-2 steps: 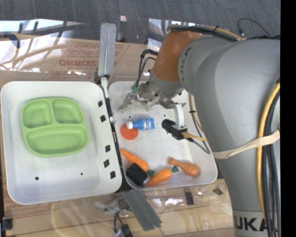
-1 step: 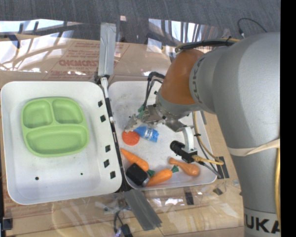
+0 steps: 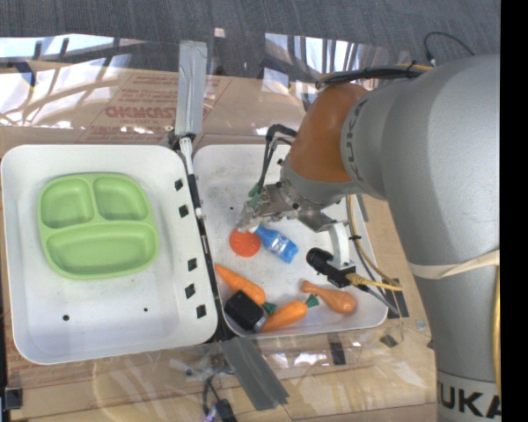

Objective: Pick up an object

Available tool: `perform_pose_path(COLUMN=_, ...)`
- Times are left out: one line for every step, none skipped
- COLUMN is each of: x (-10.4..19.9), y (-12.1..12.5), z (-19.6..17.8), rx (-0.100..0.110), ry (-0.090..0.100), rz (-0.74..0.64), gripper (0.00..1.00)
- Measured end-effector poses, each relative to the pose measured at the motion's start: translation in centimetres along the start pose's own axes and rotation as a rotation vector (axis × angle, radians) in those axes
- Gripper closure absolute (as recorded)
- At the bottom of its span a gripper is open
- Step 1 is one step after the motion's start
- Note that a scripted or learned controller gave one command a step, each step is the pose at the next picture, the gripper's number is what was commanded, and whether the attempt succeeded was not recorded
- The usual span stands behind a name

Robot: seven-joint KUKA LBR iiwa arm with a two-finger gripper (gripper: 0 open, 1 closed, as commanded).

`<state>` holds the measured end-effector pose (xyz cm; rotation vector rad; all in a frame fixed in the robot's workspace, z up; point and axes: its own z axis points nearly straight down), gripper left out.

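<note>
Gripper (image 3: pixel 262 207) hangs low in the right bin (image 3: pixel 213 170), directly above the blue bottle (image 3: pixel 275 243); jaw state cannot be determined. Bottle lies on the bin floor, long axis running upper-left to lower-right. An orange ball (image 3: pixel 245 243) touches the bottle's left end

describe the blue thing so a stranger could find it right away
Look in the right bin, just below the gripper. The small blue bottle lies tilted beside a round orange ball. It is the one blue item among orange carrots.
</note>
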<state>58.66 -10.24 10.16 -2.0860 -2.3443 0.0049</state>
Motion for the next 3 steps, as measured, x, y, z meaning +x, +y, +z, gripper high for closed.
perform_pose_path(x=6.6, y=-1.1, z=-13.7, rx=-0.005, ry=0.000, rz=0.079, gripper=1.00)
perform_pose_path(x=6.7, y=-1.1, z=-14.5, rx=0.000, ry=0.001, rz=0.073, gripper=1.00)
perform_pose_path(x=5.0, y=-4.0, z=-14.6, rx=0.001, ry=0.000, rz=0.124, gripper=1.00)
